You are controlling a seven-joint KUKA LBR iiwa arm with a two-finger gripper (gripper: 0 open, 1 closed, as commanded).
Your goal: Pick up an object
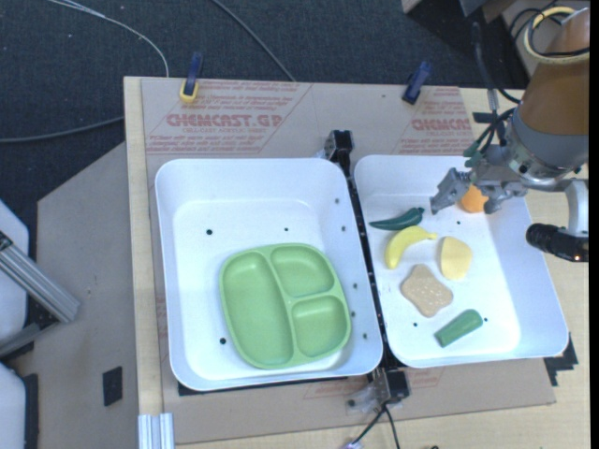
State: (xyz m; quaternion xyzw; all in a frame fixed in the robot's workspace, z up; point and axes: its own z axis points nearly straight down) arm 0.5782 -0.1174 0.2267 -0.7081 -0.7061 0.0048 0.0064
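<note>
My gripper [474,195] hangs over the far part of the right bin [533,335]. Its grey fingers [448,192] are spread open. A small orange object [474,200] sits between them, with a visible gap on its left side. In front of it, on the bin floor, lie a dark green pepper [397,220], a yellow banana [408,244], a pale yellow piece [456,257], a tan bread slice [427,291] and a green block [458,327].
The left bin [187,204] holds a green divided plate [284,303]. A black clamp [339,144] sits where the bins meet at the back. Blue clips [416,80] hold the cardboard base at its far edge.
</note>
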